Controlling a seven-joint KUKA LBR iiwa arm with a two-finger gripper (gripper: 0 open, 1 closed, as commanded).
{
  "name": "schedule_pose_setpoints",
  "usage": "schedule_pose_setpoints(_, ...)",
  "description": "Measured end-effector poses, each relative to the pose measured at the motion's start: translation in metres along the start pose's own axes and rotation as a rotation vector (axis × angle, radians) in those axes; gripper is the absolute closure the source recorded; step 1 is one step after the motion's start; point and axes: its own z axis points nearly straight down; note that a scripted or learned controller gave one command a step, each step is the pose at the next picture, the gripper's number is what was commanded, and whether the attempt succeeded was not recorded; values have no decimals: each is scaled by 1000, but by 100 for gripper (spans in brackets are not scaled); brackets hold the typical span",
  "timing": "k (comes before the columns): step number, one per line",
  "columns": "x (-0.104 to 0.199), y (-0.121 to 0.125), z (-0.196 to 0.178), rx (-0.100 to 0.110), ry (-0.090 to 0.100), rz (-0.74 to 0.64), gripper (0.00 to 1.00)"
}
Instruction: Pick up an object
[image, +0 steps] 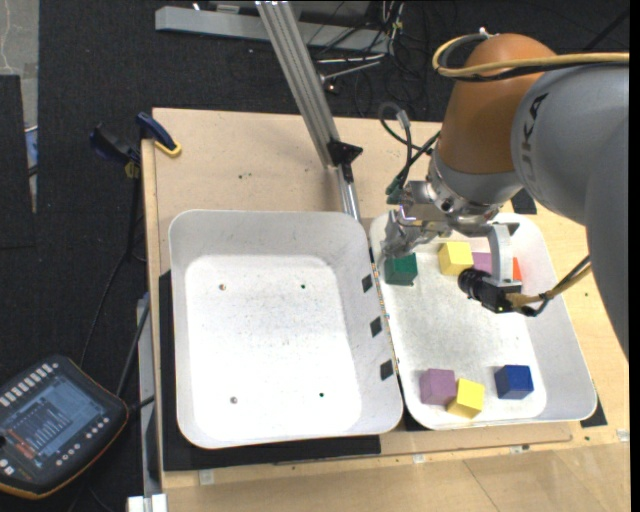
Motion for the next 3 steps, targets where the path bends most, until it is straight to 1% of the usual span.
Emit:
schedule_pose_setpoints(1, 57, 4, 15, 0, 0, 1, 100)
schedule_pose_setpoints(2, 83, -7, 3, -1, -1, 3, 100)
schedule_pose_setpoints(3, 84, -9, 16, 0, -2, 6, 100)
